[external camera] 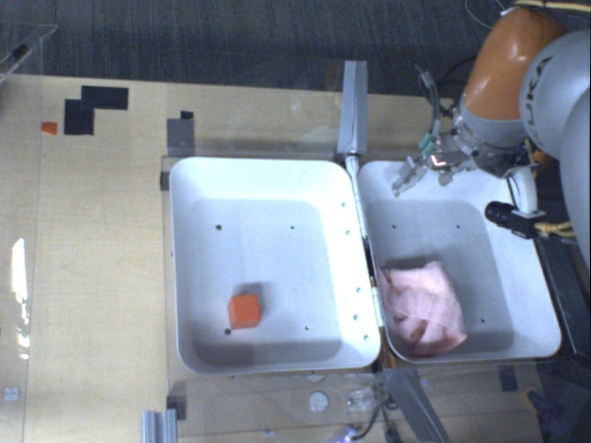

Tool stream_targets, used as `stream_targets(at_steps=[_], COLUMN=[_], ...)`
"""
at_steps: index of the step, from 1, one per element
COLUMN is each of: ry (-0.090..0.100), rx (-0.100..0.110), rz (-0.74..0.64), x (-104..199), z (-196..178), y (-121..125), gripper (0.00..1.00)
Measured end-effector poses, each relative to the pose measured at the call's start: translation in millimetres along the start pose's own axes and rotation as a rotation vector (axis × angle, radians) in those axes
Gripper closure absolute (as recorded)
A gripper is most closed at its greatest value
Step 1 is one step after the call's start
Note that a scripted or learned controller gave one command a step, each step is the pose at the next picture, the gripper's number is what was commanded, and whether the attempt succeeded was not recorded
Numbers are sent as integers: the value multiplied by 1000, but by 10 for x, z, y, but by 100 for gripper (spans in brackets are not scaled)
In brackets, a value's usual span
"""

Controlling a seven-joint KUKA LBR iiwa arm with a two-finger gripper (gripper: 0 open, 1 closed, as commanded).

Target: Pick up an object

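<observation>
Pink cloth (423, 307) lies crumpled at right bin's (526, 247) front-left corner; orange block (245, 311) sits front-left in left bin (277, 178); gripper (420, 167) over right bin's back edge, well apart from both, grip state indiscernible

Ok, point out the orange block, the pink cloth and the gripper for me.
orange block (245, 311), camera view, middle of its top face.
pink cloth (423, 307), camera view, centre of the crumpled heap.
gripper (417, 170), camera view, midway between its tips.
</observation>
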State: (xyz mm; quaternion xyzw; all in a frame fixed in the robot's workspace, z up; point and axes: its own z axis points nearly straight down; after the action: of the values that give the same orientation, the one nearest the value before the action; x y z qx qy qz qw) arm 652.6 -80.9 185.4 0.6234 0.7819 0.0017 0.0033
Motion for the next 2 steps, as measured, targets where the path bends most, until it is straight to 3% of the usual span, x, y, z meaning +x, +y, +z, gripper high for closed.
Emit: stream_targets(at_steps=[1,2], ry=[0,0], rx=[2,-2], rz=[106,-38], x=[-371,-345], z=[384,944], y=[-664,-1001], gripper=[0,0])
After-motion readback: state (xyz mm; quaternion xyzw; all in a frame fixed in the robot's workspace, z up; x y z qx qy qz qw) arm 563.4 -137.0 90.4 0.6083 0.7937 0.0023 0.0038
